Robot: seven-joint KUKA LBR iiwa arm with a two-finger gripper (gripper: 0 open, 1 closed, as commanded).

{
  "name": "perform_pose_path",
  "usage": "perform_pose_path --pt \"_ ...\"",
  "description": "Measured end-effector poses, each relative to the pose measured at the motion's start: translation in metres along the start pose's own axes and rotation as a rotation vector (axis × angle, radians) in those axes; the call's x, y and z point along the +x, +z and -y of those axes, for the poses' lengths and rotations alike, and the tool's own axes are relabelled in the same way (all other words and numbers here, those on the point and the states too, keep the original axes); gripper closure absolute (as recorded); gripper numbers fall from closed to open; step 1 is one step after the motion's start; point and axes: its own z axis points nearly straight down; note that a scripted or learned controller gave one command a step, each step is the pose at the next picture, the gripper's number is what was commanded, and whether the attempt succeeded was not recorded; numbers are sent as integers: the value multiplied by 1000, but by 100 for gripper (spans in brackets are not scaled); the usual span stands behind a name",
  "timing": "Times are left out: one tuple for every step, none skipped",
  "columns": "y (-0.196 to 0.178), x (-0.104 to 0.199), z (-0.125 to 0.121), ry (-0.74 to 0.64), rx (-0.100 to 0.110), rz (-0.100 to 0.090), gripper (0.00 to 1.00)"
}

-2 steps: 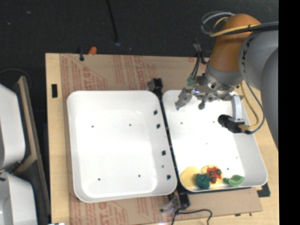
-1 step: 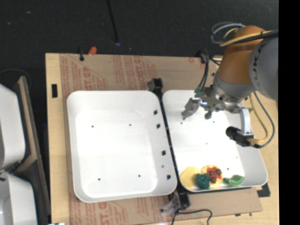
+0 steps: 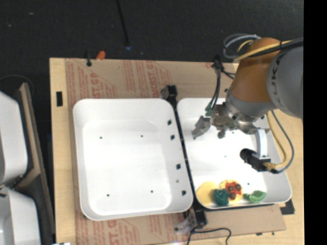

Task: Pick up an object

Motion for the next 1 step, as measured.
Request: perform_pose_path --pt "11 -32 64 4 1 0 0"
